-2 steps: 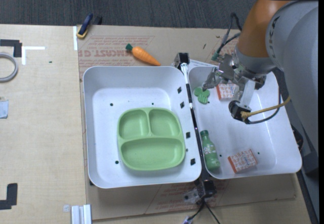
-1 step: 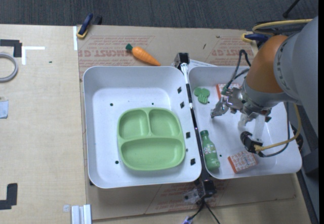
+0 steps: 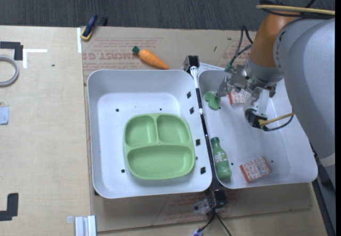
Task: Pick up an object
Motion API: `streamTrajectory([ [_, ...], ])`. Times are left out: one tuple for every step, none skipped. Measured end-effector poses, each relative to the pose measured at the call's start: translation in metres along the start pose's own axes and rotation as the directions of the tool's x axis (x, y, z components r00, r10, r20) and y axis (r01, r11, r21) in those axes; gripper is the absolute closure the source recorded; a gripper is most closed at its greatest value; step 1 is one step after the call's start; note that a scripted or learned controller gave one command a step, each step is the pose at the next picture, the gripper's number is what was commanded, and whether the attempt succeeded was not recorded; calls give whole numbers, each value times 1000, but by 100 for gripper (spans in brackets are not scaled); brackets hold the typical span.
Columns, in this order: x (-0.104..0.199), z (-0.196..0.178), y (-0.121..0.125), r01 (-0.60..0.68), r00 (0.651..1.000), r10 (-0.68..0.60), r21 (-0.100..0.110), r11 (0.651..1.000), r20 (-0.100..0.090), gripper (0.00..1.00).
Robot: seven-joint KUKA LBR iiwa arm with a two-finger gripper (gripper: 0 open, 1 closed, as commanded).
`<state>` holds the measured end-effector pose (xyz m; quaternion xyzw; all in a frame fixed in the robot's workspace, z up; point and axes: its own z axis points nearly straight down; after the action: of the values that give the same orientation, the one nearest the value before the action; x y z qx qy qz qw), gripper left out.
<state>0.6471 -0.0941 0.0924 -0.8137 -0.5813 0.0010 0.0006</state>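
Over the right bin [image 3: 298, 173], upper right of frame, the gripper [image 3: 242, 88] is hovering near a small carton [image 3: 238, 97]; whether the jaws are gripping anything, I cannot tell, so nothing is lifted yet.

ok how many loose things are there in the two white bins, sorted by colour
Green: 3 – divided green plastic plate in the left bin, green plastic bottle and small green leafy toy in the right bin
Orange-red: 2 – flat orange-red patterned packet, small red-and-white packet under the gripper
Total: 5
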Motion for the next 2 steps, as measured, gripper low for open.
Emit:
streamTrajectory([
  [-13, 0, -34, 85, 996, -85, 0, 996, 0, 0],
  [-107, -49, -30, 25, 1000, -25, -2, 1000, 0, 0],
])
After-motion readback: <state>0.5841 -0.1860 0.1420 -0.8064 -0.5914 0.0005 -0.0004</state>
